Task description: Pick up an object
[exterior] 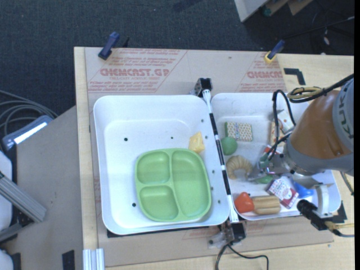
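White plastic bins sit side by side on the table (84,151). The left bin (112,122) holds a green divided tray (171,184) in its lower half and a small yellow piece (196,143) touching its right wall. The right bin (247,101) is crowded: a pale patterned block (239,131) near the top, a green ball (229,145) against the divider, a tan croissant-shaped piece (239,164) just below it, an orange-red item (243,202) and a tan cylinder (266,205) touching each other along the lower edge, and a red-and-white packet (283,189) beside something blue (304,192).

The arm (318,134) comes in from the right of the frame and hangs low over the middle of the right bin. The gripper (262,170) is down among the objects, just right of the croissant-shaped piece, but its tip is a dark tangle with cabling in front, so whether it is spread or closed cannot be told, and nothing can be seen caught in it.

Any of these could serve as the object to lift; the croissant-shaped piece and the packet lie nearest. The risk, as I judge it, comes from crowding. With things so close together, the gripper may land on top of a piece rather than astride it, or nudge a neighbour aside. The round ball would likely roll away, and the thin packet could slip out flat.
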Controlling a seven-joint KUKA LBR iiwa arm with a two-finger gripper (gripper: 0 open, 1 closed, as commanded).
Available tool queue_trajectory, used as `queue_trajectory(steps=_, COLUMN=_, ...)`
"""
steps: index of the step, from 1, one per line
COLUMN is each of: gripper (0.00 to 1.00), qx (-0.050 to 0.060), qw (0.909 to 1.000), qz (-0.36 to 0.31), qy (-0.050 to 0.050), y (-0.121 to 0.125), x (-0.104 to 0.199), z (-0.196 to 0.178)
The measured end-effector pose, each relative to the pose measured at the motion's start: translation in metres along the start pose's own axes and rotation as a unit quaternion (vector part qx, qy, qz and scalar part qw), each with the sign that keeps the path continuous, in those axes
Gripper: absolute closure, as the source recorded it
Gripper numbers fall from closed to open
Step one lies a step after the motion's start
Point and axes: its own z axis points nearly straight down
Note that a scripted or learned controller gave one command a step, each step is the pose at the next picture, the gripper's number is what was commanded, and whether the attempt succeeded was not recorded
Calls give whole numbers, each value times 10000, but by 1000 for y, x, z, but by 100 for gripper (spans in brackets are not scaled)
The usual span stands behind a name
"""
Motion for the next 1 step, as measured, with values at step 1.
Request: queue_trajectory(steps=1, gripper=100, qx=66, qw=10000, qz=-18, qy=42, y=-1, x=51, z=-118)
